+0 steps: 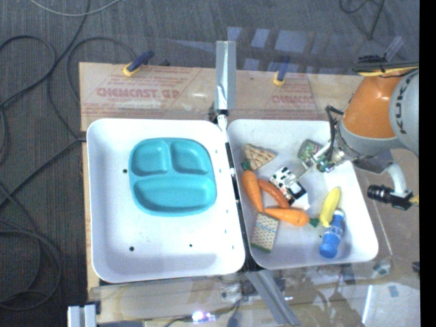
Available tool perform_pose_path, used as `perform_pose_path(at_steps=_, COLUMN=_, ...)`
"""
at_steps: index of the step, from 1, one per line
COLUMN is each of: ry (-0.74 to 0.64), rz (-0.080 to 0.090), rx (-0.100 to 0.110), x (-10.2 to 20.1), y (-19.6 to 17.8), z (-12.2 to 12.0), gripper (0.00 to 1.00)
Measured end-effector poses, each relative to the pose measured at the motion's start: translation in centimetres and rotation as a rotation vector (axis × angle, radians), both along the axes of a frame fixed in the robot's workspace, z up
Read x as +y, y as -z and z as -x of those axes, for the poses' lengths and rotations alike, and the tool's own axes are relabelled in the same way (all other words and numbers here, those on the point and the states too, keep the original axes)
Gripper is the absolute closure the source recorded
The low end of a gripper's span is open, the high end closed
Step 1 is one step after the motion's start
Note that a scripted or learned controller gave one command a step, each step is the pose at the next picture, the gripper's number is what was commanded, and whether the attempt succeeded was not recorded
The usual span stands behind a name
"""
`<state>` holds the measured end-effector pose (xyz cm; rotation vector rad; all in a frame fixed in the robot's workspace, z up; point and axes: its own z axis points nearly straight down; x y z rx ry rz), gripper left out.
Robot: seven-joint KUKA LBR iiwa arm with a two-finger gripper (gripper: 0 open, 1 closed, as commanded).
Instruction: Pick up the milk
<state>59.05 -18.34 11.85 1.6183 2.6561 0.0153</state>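
The arm [381, 114] is cut off by the frame's right side. The gripper [315, 157] is too small and blurred for its parts to be made out. The milk [289, 184] is partly overlapped by a carrot [275, 195], and its print is too small to be read.

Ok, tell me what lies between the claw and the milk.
Camera view: only a short stretch of bare white bin floor separates the claw from the cow-patterned milk carton down-left of it.

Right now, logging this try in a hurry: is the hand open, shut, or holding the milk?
Hand: cannot be told. It sits above the right bin, up and right of the milk, which lies among the toy food.
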Motion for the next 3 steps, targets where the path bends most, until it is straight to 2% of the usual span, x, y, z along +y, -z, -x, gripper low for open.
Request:
perform_pose_path(at_steps=1, ry=-0.212, rz=0.025, rx=-0.027, x=2.2, y=0.5, z=0.4, gripper=0.0)
perform_pose_path(at_steps=2, ry=-0.464, rz=0.011, rx=0.001, x=5.8, y=2.1, z=2.4, gripper=0.0)
perform_pose_path(at_steps=3, ry=-0.465, rz=0.007, rx=0.0, x=5.9, y=1.2, z=2.3, gripper=1.0)
